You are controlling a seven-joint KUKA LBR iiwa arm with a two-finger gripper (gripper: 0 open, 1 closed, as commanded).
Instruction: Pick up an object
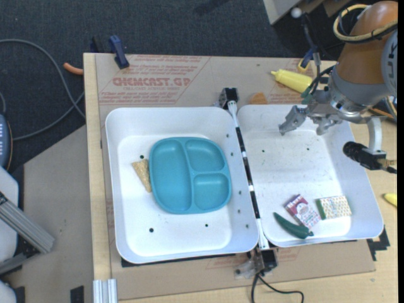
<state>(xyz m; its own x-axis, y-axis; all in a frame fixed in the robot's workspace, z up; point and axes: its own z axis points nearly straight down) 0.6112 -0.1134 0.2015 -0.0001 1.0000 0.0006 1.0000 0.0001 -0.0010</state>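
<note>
Nearest the camera, a black clamp [262,262] grips the front edge of the bench where the two white bins meet, with a cable trailing down from it. Largest of everything is the wooden bench [158,81] itself, printed with red lettering along its far side. On it sit the left bin [126,232] and the right bin [278,169], touching along their shared rims. A grey arm [366,55] with an orange band reaches in from the right above the far end of the right bin. A teal divided plate [189,173] lies in the middle of the left bin, and a tan cracker-like piece [142,172] pokes out from under its left edge. A yellow object [291,79] rests on the bench beyond the right bin. In the near corner of the right bin lie three small things close together: a green pepper-like object [291,226], a red and white packet [302,211] just beside it, and a pale patterned packet [333,207] to the right. The claw [309,122] hangs over the far part of the right bin, well apart from those three objects, its fingers spread open with nothing between them.
</note>
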